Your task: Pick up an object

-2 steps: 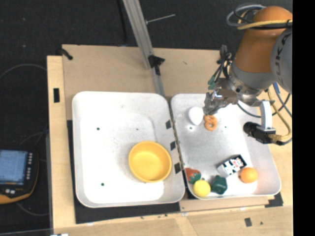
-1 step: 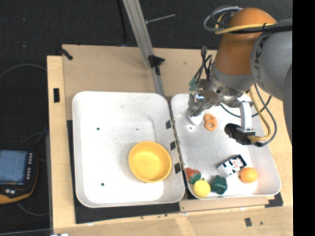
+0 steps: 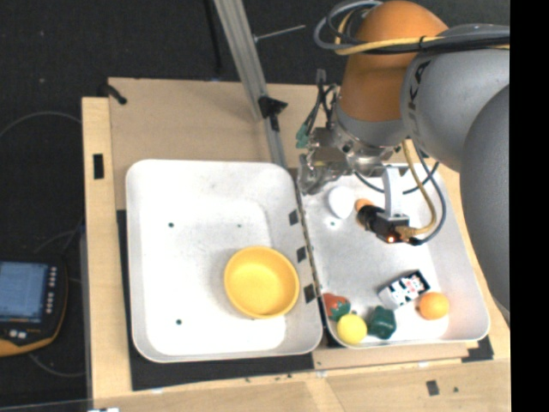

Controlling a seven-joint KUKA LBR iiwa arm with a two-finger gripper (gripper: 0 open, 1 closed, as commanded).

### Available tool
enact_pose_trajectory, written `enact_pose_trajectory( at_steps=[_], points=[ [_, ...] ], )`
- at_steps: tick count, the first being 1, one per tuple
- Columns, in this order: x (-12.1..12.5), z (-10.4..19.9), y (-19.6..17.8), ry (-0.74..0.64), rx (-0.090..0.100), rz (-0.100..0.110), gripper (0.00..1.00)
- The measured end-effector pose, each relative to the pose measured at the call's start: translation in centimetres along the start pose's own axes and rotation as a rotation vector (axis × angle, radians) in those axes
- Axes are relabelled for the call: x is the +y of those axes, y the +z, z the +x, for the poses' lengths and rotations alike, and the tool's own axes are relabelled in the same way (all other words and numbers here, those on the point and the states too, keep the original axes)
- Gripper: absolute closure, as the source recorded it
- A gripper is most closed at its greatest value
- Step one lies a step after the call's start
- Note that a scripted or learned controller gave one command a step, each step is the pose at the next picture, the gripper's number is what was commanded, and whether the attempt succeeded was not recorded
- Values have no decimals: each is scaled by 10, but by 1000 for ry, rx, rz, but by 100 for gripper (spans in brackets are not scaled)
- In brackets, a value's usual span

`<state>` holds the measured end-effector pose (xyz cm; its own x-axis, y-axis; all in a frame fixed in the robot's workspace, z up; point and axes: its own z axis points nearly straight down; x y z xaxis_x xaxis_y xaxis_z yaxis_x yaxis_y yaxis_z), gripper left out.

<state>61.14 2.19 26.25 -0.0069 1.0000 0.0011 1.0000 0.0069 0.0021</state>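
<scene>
One fixed camera looks down on my bench [image 3: 103, 230] from above, at a slant, far enough back to take in both white bins [image 3: 154, 230] side by side and dark floor beyond. My arm [image 3: 463, 101] enters from its right, bulking large near the lens, with my hand [image 3: 319, 174] low over the bins' shared edge.

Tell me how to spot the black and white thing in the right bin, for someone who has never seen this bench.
Start at the right bin, the one under the grey arm. Look to its near end, where small objects sit in a cluster. The black and white block lies just behind the orange ball and the dark green piece; it is the only boxy, patterned item among plain-coloured ones.
</scene>
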Motion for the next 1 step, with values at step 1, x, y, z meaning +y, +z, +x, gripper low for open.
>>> enact_pose_trajectory(
  at_steps=[1],
  points=[
    [8,50,3,0,0,1,100]
  ],
)
